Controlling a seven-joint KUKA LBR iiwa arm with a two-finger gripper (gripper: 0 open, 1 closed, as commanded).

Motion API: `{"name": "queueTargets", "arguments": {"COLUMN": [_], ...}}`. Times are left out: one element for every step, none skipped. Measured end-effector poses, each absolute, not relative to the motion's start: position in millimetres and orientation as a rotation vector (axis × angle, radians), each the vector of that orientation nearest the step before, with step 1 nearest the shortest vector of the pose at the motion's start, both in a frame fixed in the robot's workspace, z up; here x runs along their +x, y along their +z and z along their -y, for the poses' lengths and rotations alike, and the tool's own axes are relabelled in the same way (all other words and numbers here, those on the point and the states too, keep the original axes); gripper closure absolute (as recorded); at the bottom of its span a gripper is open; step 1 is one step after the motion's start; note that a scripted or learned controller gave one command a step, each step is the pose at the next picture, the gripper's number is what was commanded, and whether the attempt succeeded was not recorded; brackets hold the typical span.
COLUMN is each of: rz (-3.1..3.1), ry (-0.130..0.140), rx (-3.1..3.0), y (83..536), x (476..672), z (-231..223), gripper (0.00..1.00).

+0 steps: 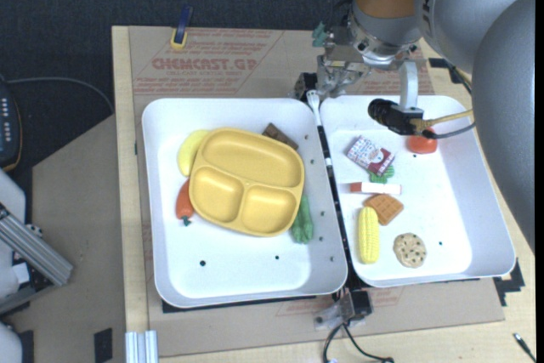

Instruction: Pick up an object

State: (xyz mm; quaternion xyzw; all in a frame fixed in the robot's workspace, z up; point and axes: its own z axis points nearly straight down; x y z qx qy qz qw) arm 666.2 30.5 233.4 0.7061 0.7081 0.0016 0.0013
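Note:
My gripper [324,82] hangs over the back rim where the two white bins meet, above the divider. It is apart from every toy. The right bin [476,208] holds a red and white packet [365,151], a small green piece [383,176], a red and white stick [369,187], a waffle [385,207], a corn cob [368,235], a cookie [410,250] and a red-orange piece [422,143]. The left bin [170,259] holds a yellow divided plate [246,183].
Around the plate lie a yellow fruit [190,150], a red-orange vegetable [184,202], a green vegetable [302,222] and a brown piece [276,133]. The grey arm [484,4] covers the upper right. A blue and yellow clip [180,28] lies on the board behind the bins.

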Motion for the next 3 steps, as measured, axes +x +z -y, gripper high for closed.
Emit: {"name": "queueTargets", "arguments": {"rz": [-2.224, -2.221, -2.222], "ry": [-0.004, 0.004, -0.004], "rx": [2.223, 2.218, 2.223], "y": [221.5, 233.8, 215.5], "x": [650.6, 662.0, 663.5], "z": [-36.2, -35.8, -31.3], "gripper": [1.0, 1.0, 1.0]}}
